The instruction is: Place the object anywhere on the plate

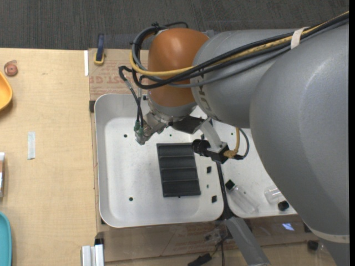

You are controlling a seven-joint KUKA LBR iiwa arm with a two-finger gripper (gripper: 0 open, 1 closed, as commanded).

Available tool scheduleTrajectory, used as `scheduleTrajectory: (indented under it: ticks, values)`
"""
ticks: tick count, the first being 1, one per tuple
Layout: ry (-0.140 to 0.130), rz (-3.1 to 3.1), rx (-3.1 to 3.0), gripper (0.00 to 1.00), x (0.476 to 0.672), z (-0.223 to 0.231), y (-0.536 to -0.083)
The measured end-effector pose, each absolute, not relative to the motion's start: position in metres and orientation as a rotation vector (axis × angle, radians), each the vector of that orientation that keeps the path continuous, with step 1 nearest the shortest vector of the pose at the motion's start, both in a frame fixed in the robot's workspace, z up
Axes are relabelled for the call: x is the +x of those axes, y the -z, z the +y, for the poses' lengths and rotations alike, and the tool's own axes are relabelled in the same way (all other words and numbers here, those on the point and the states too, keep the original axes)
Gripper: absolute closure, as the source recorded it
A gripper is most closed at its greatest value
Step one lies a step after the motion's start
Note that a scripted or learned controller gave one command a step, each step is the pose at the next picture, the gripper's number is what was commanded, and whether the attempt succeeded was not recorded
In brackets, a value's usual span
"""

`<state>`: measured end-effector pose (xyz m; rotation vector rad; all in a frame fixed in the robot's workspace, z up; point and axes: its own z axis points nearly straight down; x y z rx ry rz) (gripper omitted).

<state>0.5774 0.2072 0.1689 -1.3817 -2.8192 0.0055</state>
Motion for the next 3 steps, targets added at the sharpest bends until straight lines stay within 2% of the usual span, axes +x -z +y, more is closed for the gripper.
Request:
scheduleTrajectory:
  ticks: [1, 2, 3]
  values:
    - [-0.005, -2.470, -1.943, 1.00, 0.545, 0.194, -0.301]
    - [-0.008, -2.462, -1.952, 1.00, 0.578, 0.222, -0.280]
    - [-0.007, -2.519, -1.875, 1.00, 0.551, 0.187, -0.249]
